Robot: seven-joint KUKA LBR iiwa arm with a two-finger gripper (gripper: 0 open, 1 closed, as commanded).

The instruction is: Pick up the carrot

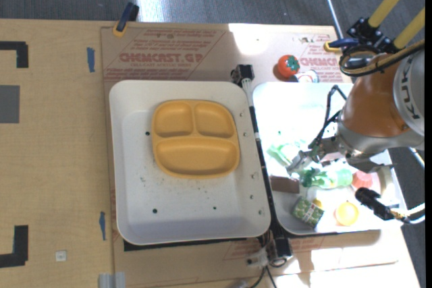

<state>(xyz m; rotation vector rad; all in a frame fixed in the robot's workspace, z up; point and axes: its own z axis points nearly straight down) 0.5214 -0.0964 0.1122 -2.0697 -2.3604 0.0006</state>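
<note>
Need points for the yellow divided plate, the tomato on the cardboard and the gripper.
yellow divided plate [196,150]: camera view, floor of its large front compartment.
tomato [287,67]: camera view, middle of its red body.
gripper [302,160]: camera view, midway between the jaws' tips, over the right bin's clutter.

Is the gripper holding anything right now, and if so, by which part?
Cannot be told. The two-finger gripper sits low among small green toy pieces in the right shallow white bin, but no object is clearly seen held.

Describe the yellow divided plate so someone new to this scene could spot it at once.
Start at the left white bin, the larger-looking of the two. The yellow divided plate lies in its upper middle, alone. It is mustard yellow with three compartments, two small ones above a wide one, unlike the small mixed items in the right bin.
</note>
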